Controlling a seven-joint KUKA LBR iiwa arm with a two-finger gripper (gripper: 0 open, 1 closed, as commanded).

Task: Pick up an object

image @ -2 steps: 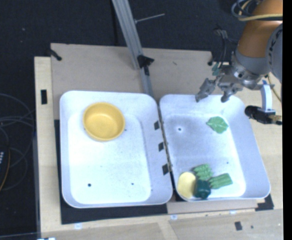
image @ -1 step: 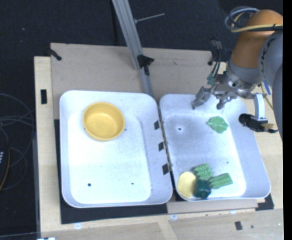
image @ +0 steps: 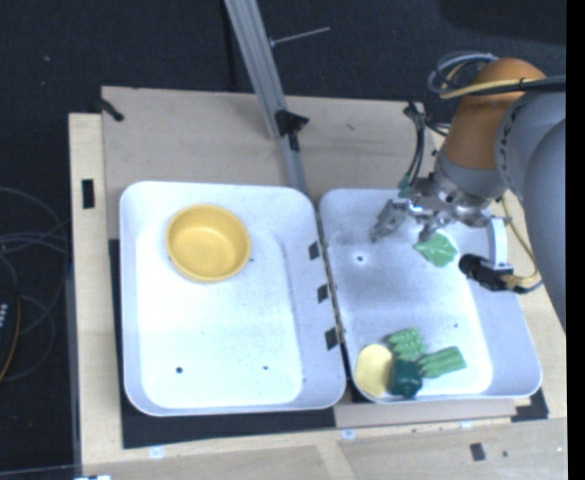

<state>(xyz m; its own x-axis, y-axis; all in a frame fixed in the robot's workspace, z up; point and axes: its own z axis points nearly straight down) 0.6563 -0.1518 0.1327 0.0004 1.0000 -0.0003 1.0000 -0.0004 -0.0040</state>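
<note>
Green block [image: 437,248] sits under the hand [image: 410,218], near right bin's [image: 502,313] far edge.

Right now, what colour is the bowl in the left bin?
Yellow. The bowl shows plainly in the camera view, near the far left corner of its bin.

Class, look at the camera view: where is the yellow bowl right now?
The yellow bowl sits in the left white bin, near its upper left corner, far from the green and yellow toys heaped in the right bin's lower corner.

Yellow bowl [image: 208,242] (white bins [image: 222,388])
</note>
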